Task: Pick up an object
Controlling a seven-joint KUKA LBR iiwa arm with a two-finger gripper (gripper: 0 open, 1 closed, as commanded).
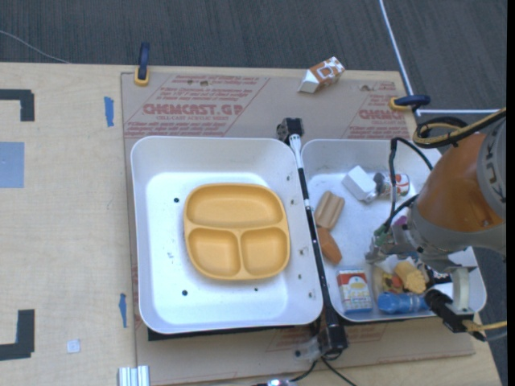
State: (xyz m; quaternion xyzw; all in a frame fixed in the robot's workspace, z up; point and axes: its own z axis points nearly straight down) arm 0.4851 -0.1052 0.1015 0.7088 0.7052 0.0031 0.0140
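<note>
Arm low over the right bin's clutter, tray alone in the left bin.

The left bin (pixel 153 215) holds a yellow tray (pixel 237 230). In the right bin (pixel 338 153) lie a tan block (pixel 328 209), an orange piece (pixel 331 248), a small carton (pixel 355 289), a white box (pixel 360 183), a blue item (pixel 401 303) and a yellow toy (pixel 410 278). The gripper (pixel 396 252) hangs beside the toy; whether it is released or clenched, I cannot tell.

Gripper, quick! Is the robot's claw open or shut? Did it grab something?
Gripper: cannot be told; it is low in the right bin, among the objects.
</note>
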